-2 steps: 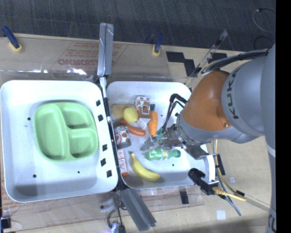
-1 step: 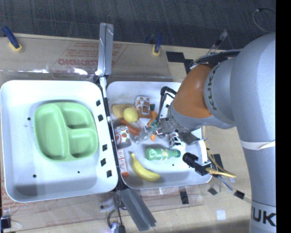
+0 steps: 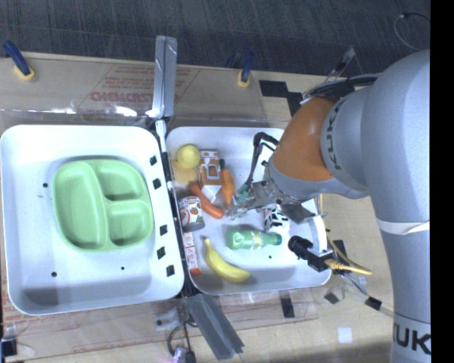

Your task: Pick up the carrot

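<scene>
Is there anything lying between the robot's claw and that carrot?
In the camera view, nothing: the gripper sits right beside the carrot, with only a sliver of white bin floor between them.

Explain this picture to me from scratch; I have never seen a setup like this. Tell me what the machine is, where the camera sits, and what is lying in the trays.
One camera looks down at a slant on two shallow white bins. The grey robot arm with an orange band reaches in from the right, its pincer low in the right bin. That bin holds an orange carrot, a yellow banana, a yellow lemon, a green plastic bottle and small packets. The left bin holds a green divided plate. Whether the pincer grips anything is unclear.
</scene>
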{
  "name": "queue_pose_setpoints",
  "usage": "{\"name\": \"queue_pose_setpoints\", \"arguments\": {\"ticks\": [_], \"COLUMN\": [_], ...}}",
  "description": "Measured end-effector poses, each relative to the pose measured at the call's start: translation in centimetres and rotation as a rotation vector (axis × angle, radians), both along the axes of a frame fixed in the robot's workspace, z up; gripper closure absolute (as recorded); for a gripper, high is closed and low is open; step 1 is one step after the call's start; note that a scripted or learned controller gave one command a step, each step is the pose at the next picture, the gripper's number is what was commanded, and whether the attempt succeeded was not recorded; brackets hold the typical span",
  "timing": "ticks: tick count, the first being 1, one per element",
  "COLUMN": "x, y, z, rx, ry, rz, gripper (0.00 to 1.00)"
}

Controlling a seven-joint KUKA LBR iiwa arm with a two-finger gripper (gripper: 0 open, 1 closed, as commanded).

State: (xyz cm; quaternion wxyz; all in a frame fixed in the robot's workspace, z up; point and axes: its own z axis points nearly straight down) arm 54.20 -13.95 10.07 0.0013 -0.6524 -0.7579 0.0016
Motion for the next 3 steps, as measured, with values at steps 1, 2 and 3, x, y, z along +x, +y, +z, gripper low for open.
{"name": "queue_pose_setpoints", "arguments": {"ticks": [1,2,3], "x": [4.4,4.8,-0.4], "y": [10.3,10.5,17.8], "z": [9.1,12.1,9.0], "rx": [0.002,-0.001,-0.001], "ry": [-0.002,-0.001,0.003], "rz": [0.031,-0.272,-0.458], "gripper": [1.0,1.0,1.0]}}
